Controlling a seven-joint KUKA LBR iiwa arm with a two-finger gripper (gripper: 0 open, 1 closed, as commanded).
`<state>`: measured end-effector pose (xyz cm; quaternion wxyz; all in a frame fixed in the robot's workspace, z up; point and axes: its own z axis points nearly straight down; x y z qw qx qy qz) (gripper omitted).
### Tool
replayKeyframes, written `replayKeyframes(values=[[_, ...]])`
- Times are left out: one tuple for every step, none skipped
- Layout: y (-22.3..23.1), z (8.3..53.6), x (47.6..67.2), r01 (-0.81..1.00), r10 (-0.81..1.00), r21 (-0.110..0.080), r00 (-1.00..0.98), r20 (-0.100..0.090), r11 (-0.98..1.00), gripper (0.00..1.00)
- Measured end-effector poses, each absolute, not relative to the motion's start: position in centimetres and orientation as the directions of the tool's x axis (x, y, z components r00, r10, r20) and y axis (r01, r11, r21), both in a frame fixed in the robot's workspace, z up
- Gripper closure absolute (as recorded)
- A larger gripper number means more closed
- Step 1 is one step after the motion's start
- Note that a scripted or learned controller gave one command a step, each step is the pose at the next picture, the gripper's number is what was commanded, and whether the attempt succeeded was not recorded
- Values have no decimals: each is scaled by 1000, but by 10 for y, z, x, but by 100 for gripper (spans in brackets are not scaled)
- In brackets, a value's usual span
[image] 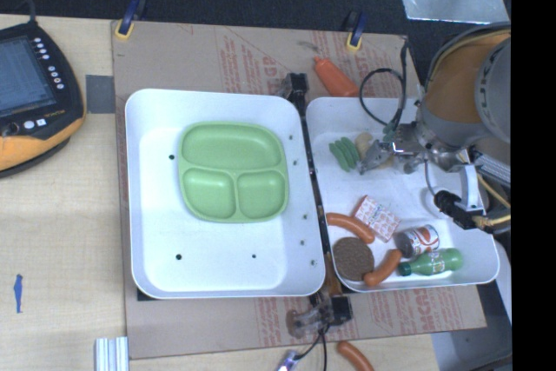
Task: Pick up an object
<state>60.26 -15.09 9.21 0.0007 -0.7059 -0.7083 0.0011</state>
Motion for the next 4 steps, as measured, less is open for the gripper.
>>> replayKeyframes(values=[[-141,92,656,1000,1000,-3,-4,1,4,0],[-142,103,656,1000,1000,-5,-7,0,7,100],[-202,93,605,1000,1000,-3,-2,1,2,100],[-212,127,554,1000,1000,-3,-3,0,3,100]])
